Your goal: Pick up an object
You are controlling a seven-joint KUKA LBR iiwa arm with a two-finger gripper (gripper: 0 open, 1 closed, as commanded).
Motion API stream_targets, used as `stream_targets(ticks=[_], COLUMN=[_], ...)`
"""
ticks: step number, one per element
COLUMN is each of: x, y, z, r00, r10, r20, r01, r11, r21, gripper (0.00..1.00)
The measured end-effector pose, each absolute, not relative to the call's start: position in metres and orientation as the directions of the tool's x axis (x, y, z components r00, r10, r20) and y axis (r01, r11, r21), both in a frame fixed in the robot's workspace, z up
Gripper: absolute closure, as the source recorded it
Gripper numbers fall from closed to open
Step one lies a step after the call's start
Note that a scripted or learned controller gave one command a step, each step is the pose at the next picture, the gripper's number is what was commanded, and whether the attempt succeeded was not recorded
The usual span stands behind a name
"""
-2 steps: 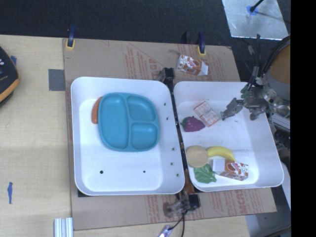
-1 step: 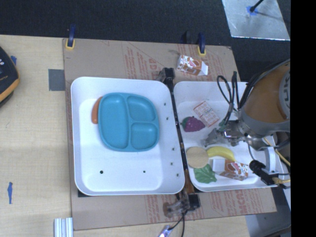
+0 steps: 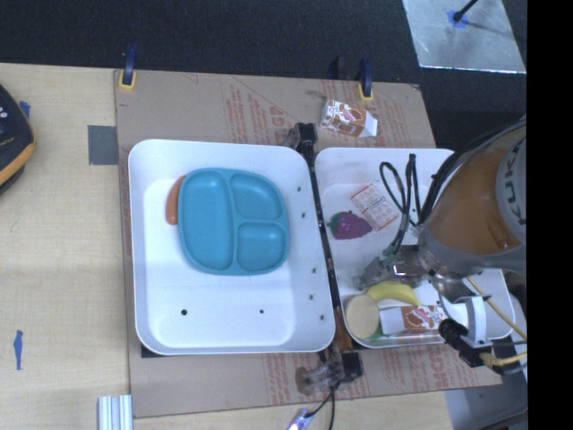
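Two white bins [image 3: 143, 240] sit on cardboard; over the right one, the gripper [image 3: 387, 271] hangs above a banana [image 3: 392, 291], claw state unclear.

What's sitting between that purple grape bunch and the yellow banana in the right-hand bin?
In the camera view, bare white bin floor separates the grapes from the banana; the gripper hangs just beside that stretch.

Left bin [image 3: 152, 240] was white; right bin [image 3: 345, 173] white too. Divided plate [image 3: 235, 220] was turquoise blue, orange item [image 3: 171, 202] showing at its left edge. Grape bunch [image 3: 350, 225] was purple. Banana [image 3: 392, 292] was yellow. Small packet [image 3: 374, 204] was white with red print; carton [image 3: 410, 318] white with red-orange picture. Arm [image 3: 474, 209] was grey, orange band above wrist. Bench [image 3: 58, 267] was pale wood; cardboard sheet [image 3: 224, 115] brown with red lettering.
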State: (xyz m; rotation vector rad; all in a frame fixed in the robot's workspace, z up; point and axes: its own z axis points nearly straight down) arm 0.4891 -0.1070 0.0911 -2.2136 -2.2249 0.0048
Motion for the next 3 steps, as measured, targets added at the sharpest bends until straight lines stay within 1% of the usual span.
stream_targets(ticks=[1,2,3], x=[0.489,0.489,0.476], y=[-0.108,-0.108,-0.108], z=[0.101,0.101,0.091], r00=[-0.009,-0.009,-0.006], r10=[1.0,1.0,1.0], r20=[-0.001,-0.001,0.0], r01=[1.0,1.0,1.0], r11=[0.009,0.009,0.006], r21=[-0.005,-0.005,-0.004], gripper=[1.0,0.0,0.0])
